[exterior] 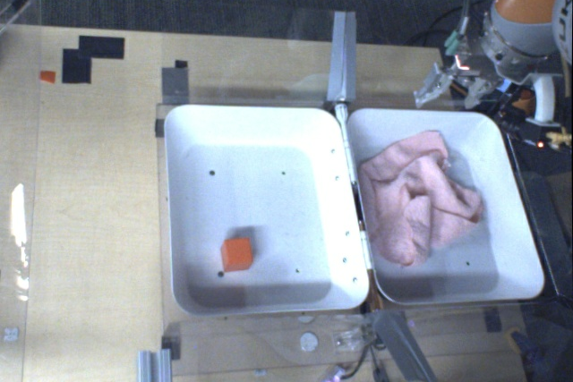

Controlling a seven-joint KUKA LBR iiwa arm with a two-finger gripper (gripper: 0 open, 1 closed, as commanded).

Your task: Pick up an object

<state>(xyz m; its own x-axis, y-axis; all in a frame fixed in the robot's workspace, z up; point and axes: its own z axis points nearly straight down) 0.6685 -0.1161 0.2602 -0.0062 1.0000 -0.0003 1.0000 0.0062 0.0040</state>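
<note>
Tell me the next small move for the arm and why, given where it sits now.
Probably swing the gripper in over the right bin and down toward the pink cloth. The gripper hangs above that bin's far rim, holding nothing, and the crumpled cloth lies just below it, much nearer than the orange block in the left bin.

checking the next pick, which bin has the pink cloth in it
The right bin, nearest the gripper, holds the pink cloth; the left bin holds an orange block.

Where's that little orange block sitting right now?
In the camera view, the orange block lies in the left white bin, near its front edge, far from the pink cloth in the right bin.
</note>
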